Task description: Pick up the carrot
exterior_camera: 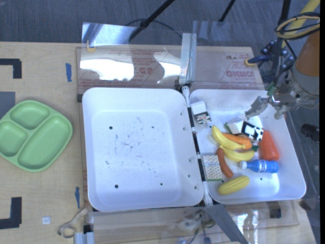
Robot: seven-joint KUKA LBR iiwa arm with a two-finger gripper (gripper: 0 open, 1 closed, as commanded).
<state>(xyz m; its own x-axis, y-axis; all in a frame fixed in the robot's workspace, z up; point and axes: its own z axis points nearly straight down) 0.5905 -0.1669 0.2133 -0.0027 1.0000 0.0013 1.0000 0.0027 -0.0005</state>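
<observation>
The end effector (267, 105) hangs over the back right part of the right bin (292, 179), near that bin's right wall; its metal fingers (256, 107) stand apart with nothing between them. Just below and left of them lies a black-and-white box (252, 130), and against that box's left side the carrot (237, 139) runs slantwise, orange, lying across the top of a banana (226, 138). The carrot is clear of the fingers, a little toward the bin's middle. A red pepper (269, 145) sits just right of the box, close to the right wall. In front of these lie a second banana (238, 154), a blue bottle (262, 166), a sausage (225, 163), a corn cob (233, 184) near the front rim, and a patterned packet (212, 167) against the left wall. A small white carton (199, 112) rests at the back left corner. The things crowd the bin's middle and front; bare floor shows at its back right and front right corners. The left bin (91, 136) touches the right one along the shared edge. Well apart, on the desk (40, 197) at the far left, is a green divided plate (34, 134).
</observation>
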